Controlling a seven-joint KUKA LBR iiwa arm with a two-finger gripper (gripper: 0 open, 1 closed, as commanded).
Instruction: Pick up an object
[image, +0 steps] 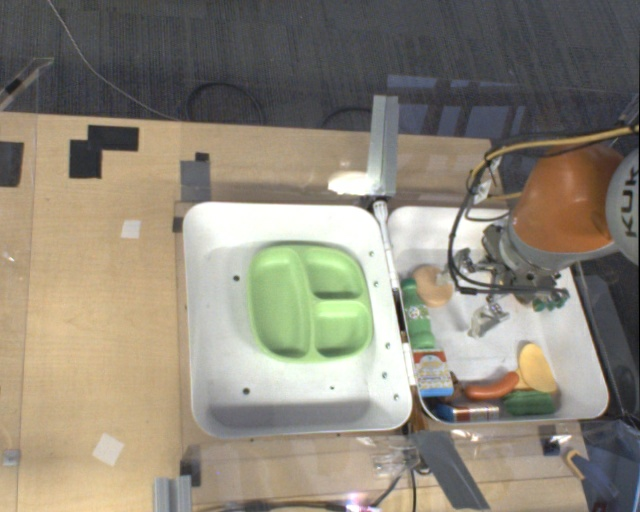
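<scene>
Hovering over the right bin, the end effector hangs above bare floor between the tan round item and the yellow piece; its grip state cannot be determined. Candidates lie along the bin's left wall and lower edge: green bottle, red sausage. Recommendation: centre squarely over one isolated item before descending. The left bin holds a green tray.

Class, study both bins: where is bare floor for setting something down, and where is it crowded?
Left bin: a bare white strip rings the green divided tray, widest along the near edge. Right bin: a bare patch lies near its middle, between the gripper and the red sausage. Crowded: the right bin's left wall and near edge, with the green bottle, small carton and yellow piece.
</scene>
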